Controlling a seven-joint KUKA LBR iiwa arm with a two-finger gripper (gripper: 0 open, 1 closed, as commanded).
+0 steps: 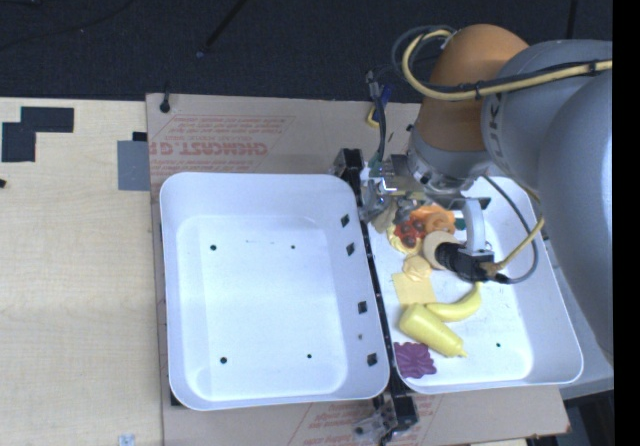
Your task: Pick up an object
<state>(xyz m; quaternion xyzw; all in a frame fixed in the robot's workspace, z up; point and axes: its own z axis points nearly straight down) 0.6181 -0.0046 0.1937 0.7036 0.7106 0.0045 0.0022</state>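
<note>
From the camera above the bench I've got the grey arm with its orange band (470,84) leaning in over the right-hand shallow white bin (545,354), and the two-finger gripper (425,219) is down among the pile at that bin's far end. I can't tell how it is set; the wrist hardware covers it.

My worry from here: everything in that bin is crowded together. Just beside the gripper sits a small orange-and-red lumpy toy (420,224), touching a pale ring-shaped piece (440,252). Toward the bin's near end lie a pale yellow flat square (413,286), a yellow plastic banana (458,307), a yellow cone-shaped toy (432,329) and a purple bunch of plastic grapes (413,360). I judge a close here could pinch two things at once, or nudge the toy against the bin's left wall and come up with nothing. The dangling black cable end (470,262) could also snag the ring.

The likeliest target, the orange-and-red toy, is right under the gripper, at the bin's far left corner. The left-hand white bin (180,234) sits alongside.
</note>
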